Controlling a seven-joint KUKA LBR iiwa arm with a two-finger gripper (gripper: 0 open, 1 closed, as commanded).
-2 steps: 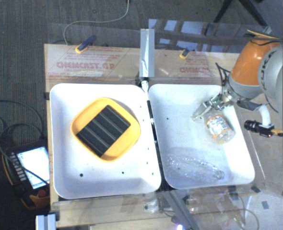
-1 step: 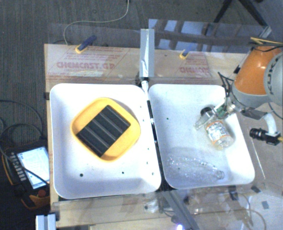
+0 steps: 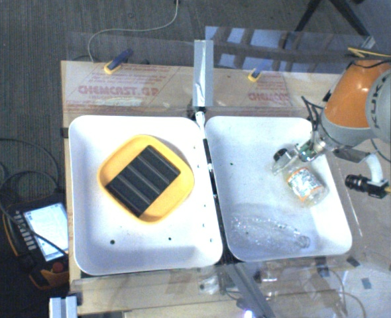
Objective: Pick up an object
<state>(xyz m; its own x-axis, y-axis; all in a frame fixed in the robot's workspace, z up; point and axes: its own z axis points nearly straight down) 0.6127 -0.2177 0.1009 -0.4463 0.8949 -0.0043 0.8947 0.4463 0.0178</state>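
Left bin (image 3: pixel 83 197): one white bin in the left half of the frame, on the desk (image 3: pixel 136 91). It holds one yellow dish (image 3: pixel 109 167) with a black ribbed block (image 3: pixel 144 180) lying in its hollow, turned at a slant.
Right bin (image 3: pixel 248 177): one white bin just beside the left one, their inner rims touching along the middle of the frame.
Jar (image 3: pixel 305 184): one small clear jar with an orange-and-white label, lying tilted in the upper right part of the right bin.
Clear bottle (image 3: pixel 268 230): one see-through plastic bottle lying on its side along the lower edge of the right bin, well apart from the jar.
Arm (image 3: pixel 358 108): grey with an orange band, reaching in from the right edge over the right bin's upper right corner.
Gripper (image 3: pixel 293 155): down inside the right bin, just above and left of the jar.
Fingers: whether they are spread or closed cannot be told; nothing is seen between them.
In the way: the bin's right wall stands close beside the jar; the bottle lies clear of it.
Desk clutter: two yellow-and-blue clamps (image 3: pixel 117 61) at the top edge, one per bin.
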